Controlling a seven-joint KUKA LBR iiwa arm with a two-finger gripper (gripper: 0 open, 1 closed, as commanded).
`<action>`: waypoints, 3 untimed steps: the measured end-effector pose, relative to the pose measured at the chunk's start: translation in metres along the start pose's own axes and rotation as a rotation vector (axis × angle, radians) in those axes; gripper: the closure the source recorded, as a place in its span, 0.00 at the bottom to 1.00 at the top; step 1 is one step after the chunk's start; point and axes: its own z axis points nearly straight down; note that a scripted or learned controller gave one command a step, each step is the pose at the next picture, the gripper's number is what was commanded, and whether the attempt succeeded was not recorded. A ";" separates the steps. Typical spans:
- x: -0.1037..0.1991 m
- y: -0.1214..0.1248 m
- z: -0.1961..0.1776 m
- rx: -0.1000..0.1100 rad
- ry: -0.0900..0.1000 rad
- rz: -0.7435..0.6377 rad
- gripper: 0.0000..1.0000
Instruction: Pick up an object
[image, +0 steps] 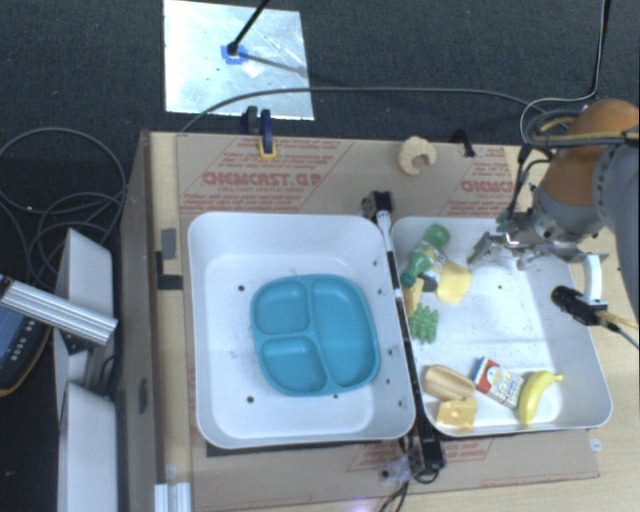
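Where the end effector (505, 247) hangs, its tips blur.

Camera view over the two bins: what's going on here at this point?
The grey arm reaches in from the right, with its gripper over the far part of the right bin, holding nothing visible. That bin holds toy food: a banana, a small carton, a bread roll, cheese and green pieces. The left bin holds a blue divided plate. Nothing has been picked up yet.

The grey arm (600, 170), orange-banded, reaches in from the right, its hand (505, 250) pointing left with fingers spread.
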 end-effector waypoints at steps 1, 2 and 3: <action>0.071 -0.042 0.015 0.003 0.003 -0.002 0.00; 0.086 -0.010 0.016 0.011 0.002 0.001 0.00; 0.087 -0.009 0.006 0.009 0.002 -0.002 1.00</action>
